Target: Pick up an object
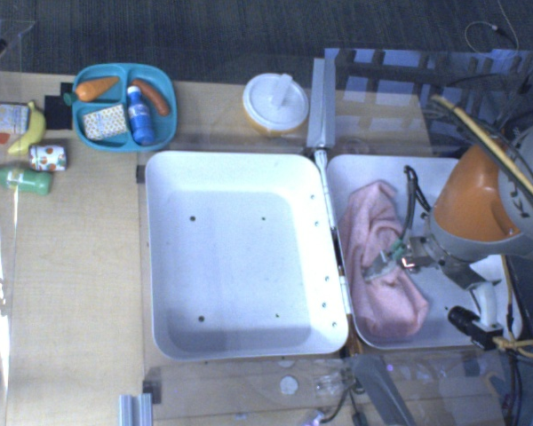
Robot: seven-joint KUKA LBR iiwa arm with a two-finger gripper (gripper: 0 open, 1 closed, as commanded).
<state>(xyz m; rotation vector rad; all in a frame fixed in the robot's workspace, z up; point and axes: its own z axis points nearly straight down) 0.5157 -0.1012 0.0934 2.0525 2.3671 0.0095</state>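
1 pink cloth [384, 260] lies under the jaws; 2 bins [240, 256] sit there. I cannot tell their opening.

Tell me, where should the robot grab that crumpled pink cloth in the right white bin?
Probably on a raised fold near the middle of the crumpled pink cloth, coming straight down from above. It lies long and bunched in the shallow right white bin, so its ridges stick up for pinching. The gripper is already over that middle part.
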